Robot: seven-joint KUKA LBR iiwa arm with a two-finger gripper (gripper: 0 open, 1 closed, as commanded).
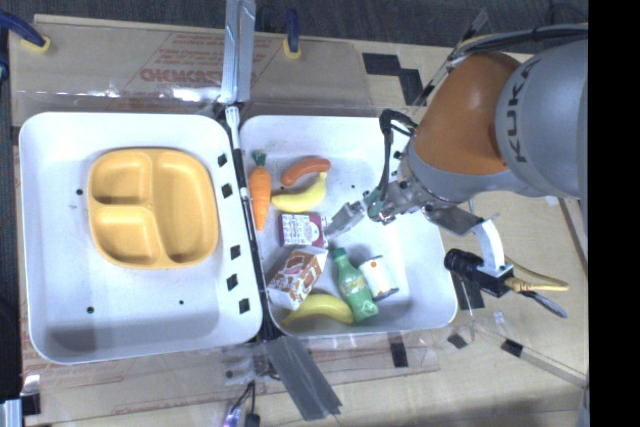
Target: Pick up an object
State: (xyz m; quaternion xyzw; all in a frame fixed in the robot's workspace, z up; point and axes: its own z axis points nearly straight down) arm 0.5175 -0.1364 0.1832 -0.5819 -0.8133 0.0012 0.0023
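The right bin holds several toy foods. An orange carrot lies by its left wall, with a red sausage and a yellow banana beside it. Below them sit a small pink-and-white carton, a brown-and-white carton, a green bottle, a white can and a second banana. My gripper hangs low in the middle of this bin, just right of the small carton and above the green bottle. Nothing shows as held.
The left bin carries a yellow divided plate. A metal divider runs between the bins. The arm's grey and orange body covers the right bin's right edge. Bare floor lies at the right bin's upper right.
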